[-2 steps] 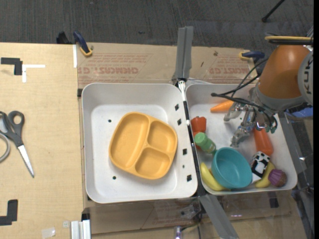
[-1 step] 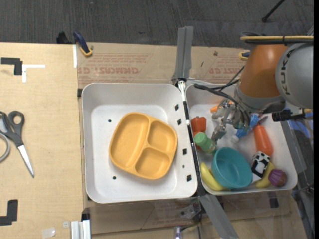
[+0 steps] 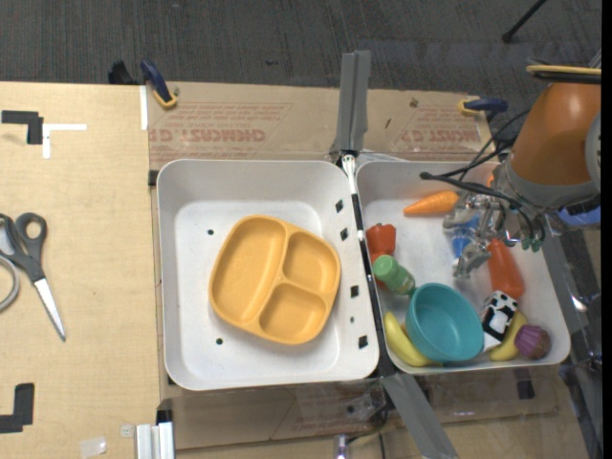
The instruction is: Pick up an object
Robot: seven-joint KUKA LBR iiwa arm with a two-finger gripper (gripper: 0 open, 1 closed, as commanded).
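The grey arm with the orange band comes in from the upper right of the frame, and its two-finger gripper (image 3: 475, 247) hangs over the upper middle of the right white plastic bin (image 3: 558, 299). How far the fingers are open I cannot tell, because cables and metal parts cover them; no object is seen between them. The nearest candidates are the orange-red elongated toy (image 3: 507, 271), lying just beside the gripper toward the right wall, and the orange plastic carrot (image 3: 432, 203) near the upper edge of the same bin. Lower in this bin lie a teal plastic bowl (image 3: 446, 321), a yellow plastic banana (image 3: 402, 340) touching the bowl, a green bottle-shaped toy (image 3: 392, 274), a red block (image 3: 382, 239), a black-and-white toy (image 3: 497, 315) and a purple ball (image 3: 532, 339). The left white bin (image 3: 182, 285) carries a yellow divided plastic plate (image 3: 275, 278). To do the step well, I think the gripper should centre over the orange-red toy, turn so that the fingers close across its narrow side, and go down fully before closing. The risk, in my judgement, is a shallow grasp that slips from the smooth rounded surface.
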